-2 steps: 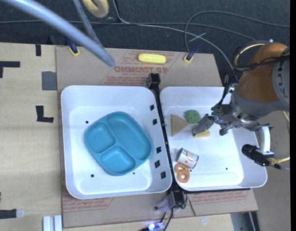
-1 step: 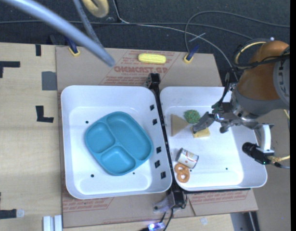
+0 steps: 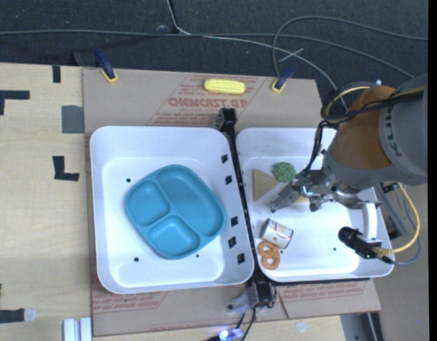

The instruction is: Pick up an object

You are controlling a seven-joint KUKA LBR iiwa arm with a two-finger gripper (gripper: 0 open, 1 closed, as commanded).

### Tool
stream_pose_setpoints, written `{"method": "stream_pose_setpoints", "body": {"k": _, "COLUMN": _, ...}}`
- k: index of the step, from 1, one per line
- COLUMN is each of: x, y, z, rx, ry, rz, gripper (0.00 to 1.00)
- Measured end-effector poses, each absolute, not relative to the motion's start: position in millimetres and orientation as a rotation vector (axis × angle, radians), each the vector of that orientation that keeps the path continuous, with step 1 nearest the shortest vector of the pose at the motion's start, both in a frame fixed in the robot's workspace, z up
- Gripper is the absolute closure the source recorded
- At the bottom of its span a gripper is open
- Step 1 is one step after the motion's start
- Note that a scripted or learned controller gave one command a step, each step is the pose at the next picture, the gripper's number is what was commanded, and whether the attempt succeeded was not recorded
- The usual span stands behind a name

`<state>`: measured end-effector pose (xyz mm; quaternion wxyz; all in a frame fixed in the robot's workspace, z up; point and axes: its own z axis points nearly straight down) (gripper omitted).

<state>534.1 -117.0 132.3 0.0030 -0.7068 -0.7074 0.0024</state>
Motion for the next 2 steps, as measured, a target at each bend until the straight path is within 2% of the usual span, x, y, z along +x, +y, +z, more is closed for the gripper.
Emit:
{"method": "stream_pose_setpoints", "body": {"k": 1, "x": 534.0, "y": -117, "z": 83, "rx": -2.221, "ry": -2.223, "rz": 0.002, "gripper": 0.0}}
{"method": "stream_pose_setpoints", "body": {"k": 2, "x": 535.0, "y": -117, "z": 96, "rx": -2.222, "ry": -2.225, "rz": 0.0, "gripper": 1.0}}
